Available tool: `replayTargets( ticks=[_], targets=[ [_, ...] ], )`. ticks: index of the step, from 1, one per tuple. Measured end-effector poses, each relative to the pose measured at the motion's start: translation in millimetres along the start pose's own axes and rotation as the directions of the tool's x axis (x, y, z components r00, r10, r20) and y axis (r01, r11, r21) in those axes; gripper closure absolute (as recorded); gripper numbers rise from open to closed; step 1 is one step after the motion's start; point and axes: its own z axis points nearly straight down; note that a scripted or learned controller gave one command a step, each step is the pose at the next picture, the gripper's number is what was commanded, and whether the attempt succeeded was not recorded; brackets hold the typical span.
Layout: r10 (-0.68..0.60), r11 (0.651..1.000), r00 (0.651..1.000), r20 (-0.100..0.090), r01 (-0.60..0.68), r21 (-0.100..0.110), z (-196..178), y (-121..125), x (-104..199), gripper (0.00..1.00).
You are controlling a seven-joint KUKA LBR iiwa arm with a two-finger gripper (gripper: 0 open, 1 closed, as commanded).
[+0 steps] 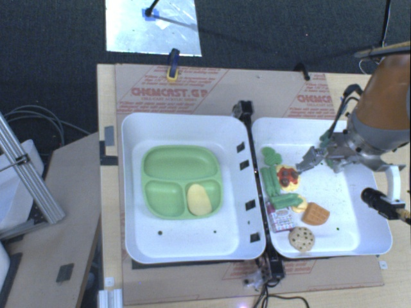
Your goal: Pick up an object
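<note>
Camera view, looking down on both bins: the gripper point(303, 165) is down low in the right bin point(366, 236), its tip right at the red-and-yellow toy point(288, 176), which sits just left and a touch nearer than the tip. Whether the claw is open or closed I cannot tell from here; nothing visibly sits between it. That toy looks the likeliest pick, so any closing move turns on a short shift left.

The green pieces point(275, 183) run long, far to near, along the bin's left wall, just beyond the toy.

Count for the right bin: one red-and-yellow toy, a cluster of green pieces, one orange wedge point(315, 213), one cookie point(301, 238), one small printed packet point(280, 219).

Left bin point(160, 236): one green divided tray point(182, 165), with one yellow lump point(200, 200) in its near-right compartment, well apart from the arm.
</note>
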Motion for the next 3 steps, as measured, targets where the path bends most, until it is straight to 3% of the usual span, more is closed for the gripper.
replayTargets(
  ticks=[1,2,3],
  targets=[
    [0.006,1.0,1.0,0.009,-0.005,-0.027,112,-30,-16,0.0],
    [0.0,1.0,1.0,0.005,0.0,-0.014,129,26,19,0.0],
    [0.005,1.0,1.0,0.004,-0.005,-0.011,118,23,16,1.0]
  ],
)
